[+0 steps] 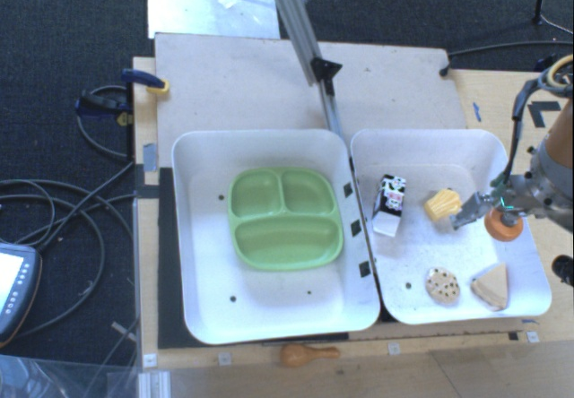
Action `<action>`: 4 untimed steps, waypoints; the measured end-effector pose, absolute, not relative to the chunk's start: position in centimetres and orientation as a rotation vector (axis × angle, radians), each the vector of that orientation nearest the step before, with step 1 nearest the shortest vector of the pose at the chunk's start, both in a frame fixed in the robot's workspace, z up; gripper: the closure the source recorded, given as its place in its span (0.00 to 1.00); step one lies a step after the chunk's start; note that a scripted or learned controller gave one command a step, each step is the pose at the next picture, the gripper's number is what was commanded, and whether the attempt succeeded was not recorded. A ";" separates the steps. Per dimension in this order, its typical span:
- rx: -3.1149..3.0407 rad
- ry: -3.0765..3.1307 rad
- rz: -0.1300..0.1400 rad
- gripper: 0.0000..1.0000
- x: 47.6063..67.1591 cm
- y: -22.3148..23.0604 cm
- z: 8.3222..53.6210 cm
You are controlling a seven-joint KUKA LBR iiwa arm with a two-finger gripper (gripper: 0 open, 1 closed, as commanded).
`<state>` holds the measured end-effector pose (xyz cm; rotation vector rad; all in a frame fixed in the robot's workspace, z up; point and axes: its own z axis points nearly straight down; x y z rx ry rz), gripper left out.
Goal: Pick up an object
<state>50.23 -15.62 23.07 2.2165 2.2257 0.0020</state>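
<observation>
The pincer [468, 213] hangs low in the right bin [421, 150]; I cannot tell its state. Its tip sits just beside the corn [442, 204], with an orange piece [504, 226] just behind. Farther left stands a milk carton [389, 204]; nearer the front lie a cookie [442, 286] and a sandwich [492, 286]. The left bin [202, 235] holds a green tray [285, 218].

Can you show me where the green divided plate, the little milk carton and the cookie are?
green divided plate [285, 234]: camera view, on its long lower compartment.
milk carton [390, 200]: camera view, on its black-and-white side.
cookie [442, 286]: camera view, on its speckled top.
</observation>
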 end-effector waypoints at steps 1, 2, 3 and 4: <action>2.218 2.224 0.003 0.00 50.2 -15.6 23.1; 2.223 2.225 -0.002 0.00 50.6 -14.6 17.9; 2.225 2.226 -0.004 0.00 49.9 -14.6 11.8; 2.216 2.215 0.006 0.00 50.2 -14.8 9.5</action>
